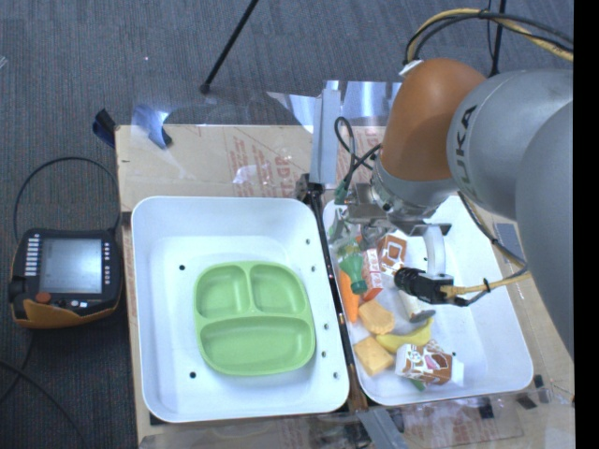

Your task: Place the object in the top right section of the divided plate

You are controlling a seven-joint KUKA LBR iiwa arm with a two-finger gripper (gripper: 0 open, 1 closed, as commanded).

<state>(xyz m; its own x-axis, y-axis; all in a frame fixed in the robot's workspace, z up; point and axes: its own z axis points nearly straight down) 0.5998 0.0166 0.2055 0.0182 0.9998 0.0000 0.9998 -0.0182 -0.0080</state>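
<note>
Nearest to us, along the lower part of the bench, we see the left bin (159, 251) holding the divided plate (254, 318), a pale green dish lying flat in the middle of the bin floor. Its two smaller sections sit along the far side and one long section runs along the near side.

Beside it, in the right bin (496, 344), we find the toy food heaped against the wall shared with the left bin. Closest to us lies a small carton (429, 364) printed in white and brown, tipped on its side. Just left of it are two tan blocks (375, 338), one behind the other, with a yellow banana (408, 338) curving between them and the carton. Further back an orange carrot (350, 291) lies alongside the dividing wall, and a second carton (387, 253) rests just beside it.

Above that pile we see the gripper (372, 237) lowered into the clutter, close to the second carton and the carrot. The wrist and cables cover its tip, so we cannot tell whether the jaws are parted, shut, or around anything. The grey arm (524, 148) with its orange band (426, 120) rises behind.

Off the bench to the left, a handheld pendant (65, 277) lies on the dark carpet.
</note>
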